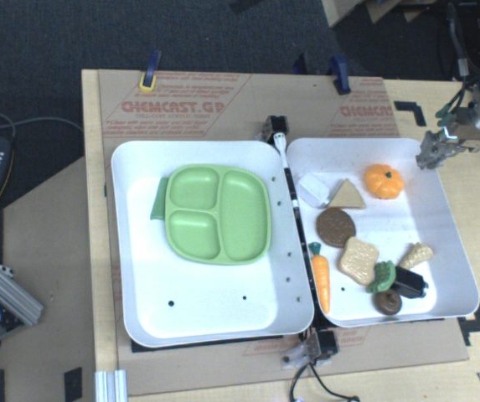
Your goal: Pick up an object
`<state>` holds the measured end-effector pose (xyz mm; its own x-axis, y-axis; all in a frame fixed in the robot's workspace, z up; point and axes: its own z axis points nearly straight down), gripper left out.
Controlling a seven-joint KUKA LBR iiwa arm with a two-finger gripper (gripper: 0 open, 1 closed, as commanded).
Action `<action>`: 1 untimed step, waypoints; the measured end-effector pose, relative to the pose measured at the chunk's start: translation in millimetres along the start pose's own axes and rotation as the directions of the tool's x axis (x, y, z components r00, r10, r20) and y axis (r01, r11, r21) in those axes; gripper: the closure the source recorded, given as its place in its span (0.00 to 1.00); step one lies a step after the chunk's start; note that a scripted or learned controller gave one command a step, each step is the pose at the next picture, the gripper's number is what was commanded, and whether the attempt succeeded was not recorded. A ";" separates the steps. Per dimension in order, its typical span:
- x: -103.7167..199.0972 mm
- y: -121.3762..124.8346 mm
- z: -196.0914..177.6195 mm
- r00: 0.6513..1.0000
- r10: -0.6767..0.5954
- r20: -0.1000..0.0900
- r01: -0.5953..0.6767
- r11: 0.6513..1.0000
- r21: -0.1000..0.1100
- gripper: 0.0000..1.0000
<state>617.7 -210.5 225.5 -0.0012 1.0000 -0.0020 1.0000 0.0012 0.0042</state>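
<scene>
Occupying the left bin [139, 249], a green divided plate [219, 213] lies flat near its centre. The right bin [441, 224] contains an orange pumpkin [384, 181], a brown round cookie [336, 226] and a carrot [321, 280] along its left wall. The gripper [435, 151] sits at the right bin's upper right rim, holding nothing; jaw state cannot be determined.

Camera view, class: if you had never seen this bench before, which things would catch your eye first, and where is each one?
The big green divided plate stands out, lying alone in the left bin. Next comes the small orange pumpkin near the far side of the right bin, above a cluster of toy foods including a carrot by the bin's left wall. The gripper hangs over the right bin's far right corner.
</scene>
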 end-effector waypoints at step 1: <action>42.5 -14.6 7.1 1.000 -0.001 -0.004 0.001 1.000 0.007 1.00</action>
<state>603.1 -168.0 218.3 -0.0025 1.0000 0.0016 1.0000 0.0025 -0.0029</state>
